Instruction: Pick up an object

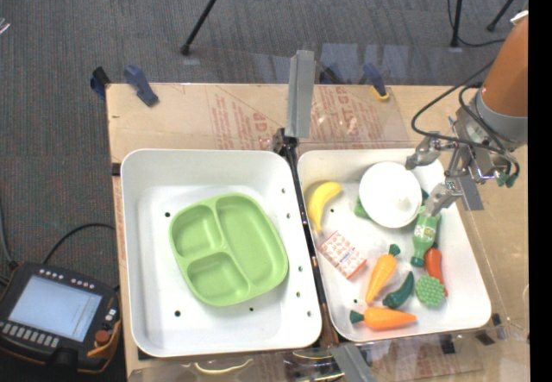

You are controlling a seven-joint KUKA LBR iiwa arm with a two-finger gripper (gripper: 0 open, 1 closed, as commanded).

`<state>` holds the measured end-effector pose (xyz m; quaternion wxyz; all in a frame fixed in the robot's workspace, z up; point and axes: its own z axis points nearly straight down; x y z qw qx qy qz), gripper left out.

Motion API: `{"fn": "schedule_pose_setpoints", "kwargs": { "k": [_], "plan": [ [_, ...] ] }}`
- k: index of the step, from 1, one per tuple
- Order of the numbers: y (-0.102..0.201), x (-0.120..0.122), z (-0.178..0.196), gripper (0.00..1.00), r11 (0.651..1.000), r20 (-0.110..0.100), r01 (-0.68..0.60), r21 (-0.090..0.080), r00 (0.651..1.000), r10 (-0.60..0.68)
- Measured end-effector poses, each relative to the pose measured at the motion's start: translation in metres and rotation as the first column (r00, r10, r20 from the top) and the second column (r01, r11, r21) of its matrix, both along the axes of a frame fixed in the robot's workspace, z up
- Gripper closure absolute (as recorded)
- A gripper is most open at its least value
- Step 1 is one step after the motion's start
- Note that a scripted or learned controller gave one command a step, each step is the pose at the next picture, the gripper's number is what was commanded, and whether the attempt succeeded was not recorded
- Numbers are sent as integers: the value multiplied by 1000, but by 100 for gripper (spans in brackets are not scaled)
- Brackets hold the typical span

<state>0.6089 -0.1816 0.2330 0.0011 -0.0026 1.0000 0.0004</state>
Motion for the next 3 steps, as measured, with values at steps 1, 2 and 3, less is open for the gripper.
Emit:
{"fn": "schedule_pose_setpoints", "kwargs": {
  "k": [1, 2, 3],
  "plan": [
    [27, -55, -139, 0, 994, -13, -107, 5, 994, 107],
    [53, -94, -147, 0, 999, -4, -51, 1, 999, 51],
    [55, -92, -136, 100, 998, -1, -58, 1, 998, 58]
  ]
}}
